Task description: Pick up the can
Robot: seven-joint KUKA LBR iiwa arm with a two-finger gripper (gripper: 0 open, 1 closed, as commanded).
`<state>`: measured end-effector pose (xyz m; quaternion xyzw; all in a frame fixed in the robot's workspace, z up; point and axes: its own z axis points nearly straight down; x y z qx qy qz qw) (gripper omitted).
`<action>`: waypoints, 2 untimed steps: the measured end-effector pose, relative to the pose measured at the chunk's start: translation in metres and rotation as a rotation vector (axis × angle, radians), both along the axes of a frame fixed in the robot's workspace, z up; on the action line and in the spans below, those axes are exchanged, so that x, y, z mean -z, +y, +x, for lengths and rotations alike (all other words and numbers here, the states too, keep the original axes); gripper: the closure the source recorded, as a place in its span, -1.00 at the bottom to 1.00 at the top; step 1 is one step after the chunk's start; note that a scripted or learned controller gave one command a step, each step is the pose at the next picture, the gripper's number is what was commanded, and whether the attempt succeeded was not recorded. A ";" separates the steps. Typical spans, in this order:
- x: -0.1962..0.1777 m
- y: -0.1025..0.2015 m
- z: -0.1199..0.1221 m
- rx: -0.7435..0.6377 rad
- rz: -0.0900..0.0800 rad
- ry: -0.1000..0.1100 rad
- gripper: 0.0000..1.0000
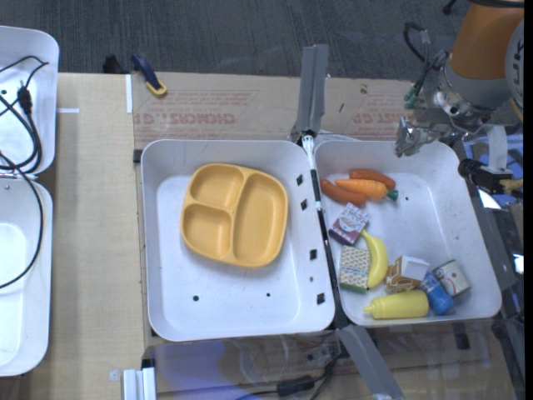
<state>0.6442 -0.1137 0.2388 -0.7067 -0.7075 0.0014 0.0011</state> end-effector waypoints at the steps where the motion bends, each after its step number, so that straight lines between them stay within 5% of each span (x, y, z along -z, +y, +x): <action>1: 0.105 -0.030 -0.043 0.055 0.000 0.001 -1.00; 2: 0.090 -0.064 -0.124 0.063 0.000 -0.001 -1.00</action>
